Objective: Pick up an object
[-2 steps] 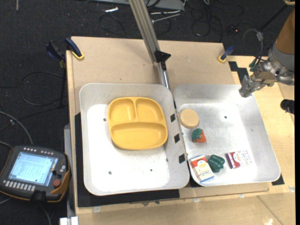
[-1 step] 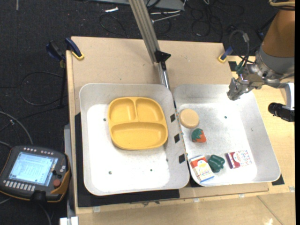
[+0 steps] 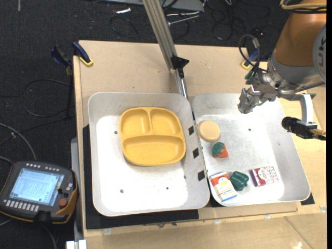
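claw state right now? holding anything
claw: above the right bin, open or shut cannot be told; nothing visible in it.

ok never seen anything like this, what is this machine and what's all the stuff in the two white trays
This is one picture from a camera fixed above a workbench, looking down at a slant. The grey and orange machine at the right is a robot arm. Its pincer, the part meant for grasping, hangs over the far end of the right bin; I see nothing held in it. The left bin holds a yellow divided plate. The right bin holds small items: a round tan disc, a toy strawberry, a small carton with red and white print, a dark green object and a red and white packet. The job is to pick one up.
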Robot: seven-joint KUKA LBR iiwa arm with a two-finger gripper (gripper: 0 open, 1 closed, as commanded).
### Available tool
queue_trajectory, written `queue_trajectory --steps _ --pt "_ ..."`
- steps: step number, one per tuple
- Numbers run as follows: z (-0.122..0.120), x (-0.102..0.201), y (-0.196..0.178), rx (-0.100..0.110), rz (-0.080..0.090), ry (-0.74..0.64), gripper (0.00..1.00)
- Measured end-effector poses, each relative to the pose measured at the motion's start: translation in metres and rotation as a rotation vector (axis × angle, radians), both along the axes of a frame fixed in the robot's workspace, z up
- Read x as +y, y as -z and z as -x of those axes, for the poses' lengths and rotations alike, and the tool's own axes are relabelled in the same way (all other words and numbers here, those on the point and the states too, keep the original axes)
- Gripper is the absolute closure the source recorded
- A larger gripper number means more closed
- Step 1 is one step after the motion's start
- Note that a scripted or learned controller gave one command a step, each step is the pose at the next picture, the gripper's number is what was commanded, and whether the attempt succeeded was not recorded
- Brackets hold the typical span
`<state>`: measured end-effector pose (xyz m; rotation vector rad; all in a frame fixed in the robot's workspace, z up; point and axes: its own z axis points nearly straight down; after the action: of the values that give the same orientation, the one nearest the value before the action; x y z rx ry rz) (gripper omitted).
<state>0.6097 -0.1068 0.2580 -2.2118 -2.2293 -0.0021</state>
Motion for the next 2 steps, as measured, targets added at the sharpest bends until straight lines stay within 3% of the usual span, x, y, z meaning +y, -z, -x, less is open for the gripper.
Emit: queue_trajectory --steps 2 --pt "0.044 0.113 0.017 0.003 0.0 0.0 1.0"
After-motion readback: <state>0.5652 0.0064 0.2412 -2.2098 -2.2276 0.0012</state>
